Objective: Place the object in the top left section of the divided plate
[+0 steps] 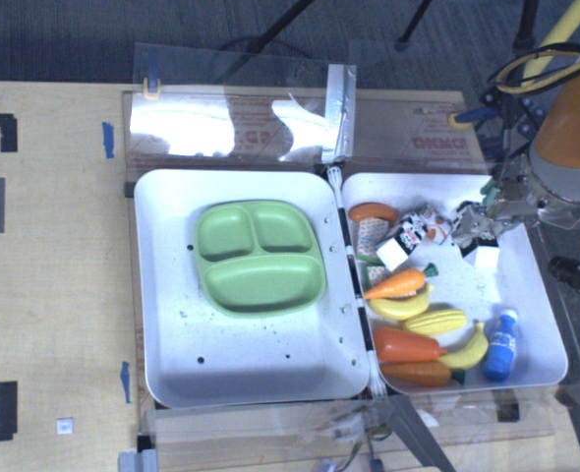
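Blue bottle beside 2 bananas, a carrot above.

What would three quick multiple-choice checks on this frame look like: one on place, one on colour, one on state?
1. Where is the divided plate?
A. left bin
B. right bin
C. on the bench outside the bins

2. What colour is the bottle in the right bin's near right corner?
A. red
B. blue
C. green

3. What is in the plate's top left section?
A. a carrot
B. a banana
C. nothing yet

Answers:
1 A: the plate lies inside the left bin.
2 B: its body is blue with a white cap.
3 C: that section shows bare green; the toys lie in the right bin.
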Tool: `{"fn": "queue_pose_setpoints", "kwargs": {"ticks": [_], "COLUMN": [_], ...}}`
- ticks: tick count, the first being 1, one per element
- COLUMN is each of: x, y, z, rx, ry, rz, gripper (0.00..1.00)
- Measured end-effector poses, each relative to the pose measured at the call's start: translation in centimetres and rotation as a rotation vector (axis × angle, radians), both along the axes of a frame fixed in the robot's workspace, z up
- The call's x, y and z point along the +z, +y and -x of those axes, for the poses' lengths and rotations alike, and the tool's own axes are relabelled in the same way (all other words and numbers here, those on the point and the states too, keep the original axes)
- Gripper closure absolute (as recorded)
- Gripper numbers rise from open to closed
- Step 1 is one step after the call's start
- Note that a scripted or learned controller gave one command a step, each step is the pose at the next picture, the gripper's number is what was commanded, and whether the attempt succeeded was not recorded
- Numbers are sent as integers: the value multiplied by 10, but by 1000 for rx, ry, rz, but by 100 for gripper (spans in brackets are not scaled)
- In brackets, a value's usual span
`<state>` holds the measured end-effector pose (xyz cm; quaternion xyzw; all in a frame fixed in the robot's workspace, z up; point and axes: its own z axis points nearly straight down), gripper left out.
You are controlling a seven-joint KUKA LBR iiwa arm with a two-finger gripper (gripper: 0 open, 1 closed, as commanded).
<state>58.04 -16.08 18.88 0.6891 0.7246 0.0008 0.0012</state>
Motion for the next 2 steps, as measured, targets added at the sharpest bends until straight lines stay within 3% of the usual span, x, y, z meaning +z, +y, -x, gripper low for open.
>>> {"fn": "queue_pose_setpoints", "kwargs": {"ticks": [1,2], "x": [-51,-32], "y": [37,48], "z": [-50,-41], "rx": [-118,33], "ry": [-26,1], "rz": [6,1], "gripper": [100,100]}}
